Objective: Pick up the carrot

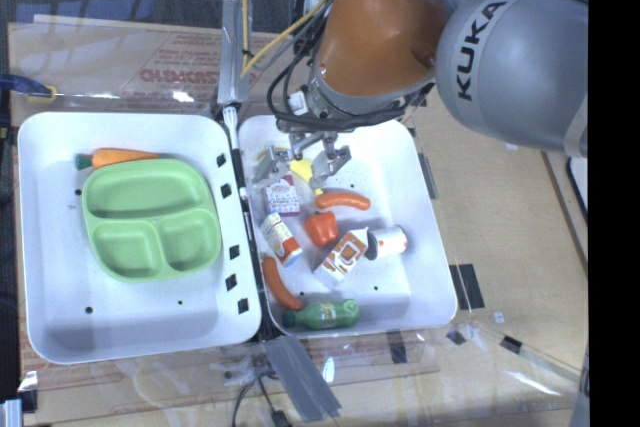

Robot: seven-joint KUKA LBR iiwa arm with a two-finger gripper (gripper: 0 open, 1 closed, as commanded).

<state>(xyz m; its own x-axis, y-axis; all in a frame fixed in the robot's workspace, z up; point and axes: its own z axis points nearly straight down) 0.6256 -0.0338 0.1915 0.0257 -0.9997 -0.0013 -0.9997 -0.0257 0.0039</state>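
Right bin (432, 245): clutter near its front edge and centre — green item, small bottles, cartons, sausages.
Gripper (318, 158) hangs over right bin's far-left corner, fingers spread, nothing between them.
Carrot (118, 157) lies in left bin (50, 245), far edge, touching green tray (150, 220).
Judgement: pick not begun; whole reach and grasp left.

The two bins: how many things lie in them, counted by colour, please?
Orange or red: 4, carrot, two sausages, pepper
Green: 2, tray, cucumber
Mostly white packages: 4
Yellow: 1
Total: 11
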